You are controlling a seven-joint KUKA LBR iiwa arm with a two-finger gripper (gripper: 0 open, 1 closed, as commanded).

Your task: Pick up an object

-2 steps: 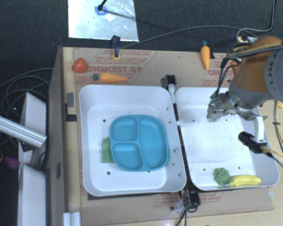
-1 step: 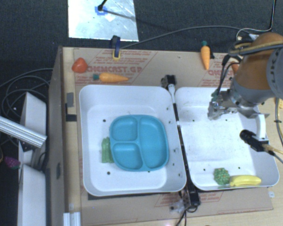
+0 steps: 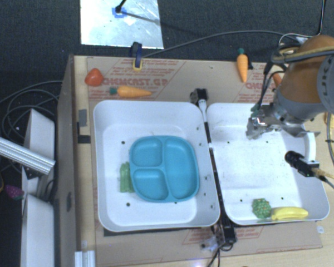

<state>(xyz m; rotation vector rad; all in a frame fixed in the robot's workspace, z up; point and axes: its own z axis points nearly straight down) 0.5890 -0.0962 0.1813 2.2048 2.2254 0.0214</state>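
Observation:
In the right bin [image 3: 242,166] a green broccoli piece [image 3: 261,208] lies at the near edge with a yellow banana [image 3: 290,213] touching its right side. My gripper [image 3: 257,128] hangs over the far right part of that bin, well above and behind both items. Nothing shows between its fingers. The left bin [image 3: 108,149] holds a blue divided plate [image 3: 163,168] and a green vegetable piece [image 3: 125,177] lying against the plate's left edge.
Toy carrots [image 3: 132,92] [image 3: 242,67] and a red toy [image 3: 93,77] lie on the cardboard behind the bins. A black clip [image 3: 199,97] sits where the bins meet at the back. Cables and metal parts lie left of the bench.

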